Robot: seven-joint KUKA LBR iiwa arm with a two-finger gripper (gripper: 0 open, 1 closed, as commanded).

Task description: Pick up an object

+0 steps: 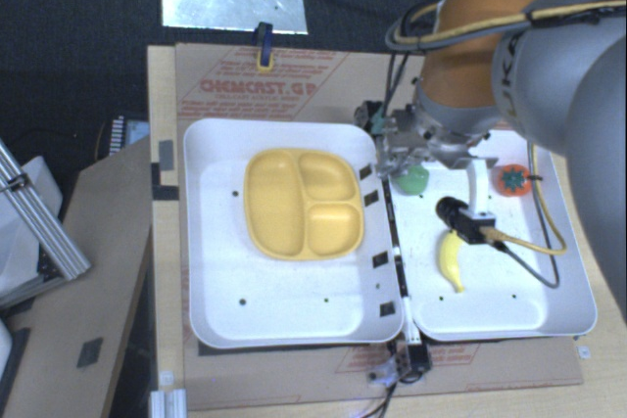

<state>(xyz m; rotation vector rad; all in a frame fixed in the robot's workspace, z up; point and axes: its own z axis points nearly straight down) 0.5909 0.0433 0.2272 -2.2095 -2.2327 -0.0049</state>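
Here the counter carries a cardboard sheet (294,78) with red print, and two white bins lie on it side by side. The left bin (225,308) holds a yellow divided plate (299,204), which lies flat a little toward 12 o'clock from the bin's middle, with its three compartments facing up. The right bin (529,308) touches the left one along the shared edge. The pincer (397,157) hangs at the 10 o'clock corner of the right bin, just beside that shared edge; whether it is released or clenched cannot be told from this angle. A small green round thing (413,179) lies just beside the pincer at its 5 o'clock, partly covered by it, and nothing shows it as grasped. A banana (451,261) lies on the bin floor at 5 o'clock from the green thing, apart from it. An orange-red round thing (513,179) sits at 3 o'clock from the green thing, near the bin's far wall. The grey arm (568,64) enters from 2 o'clock.
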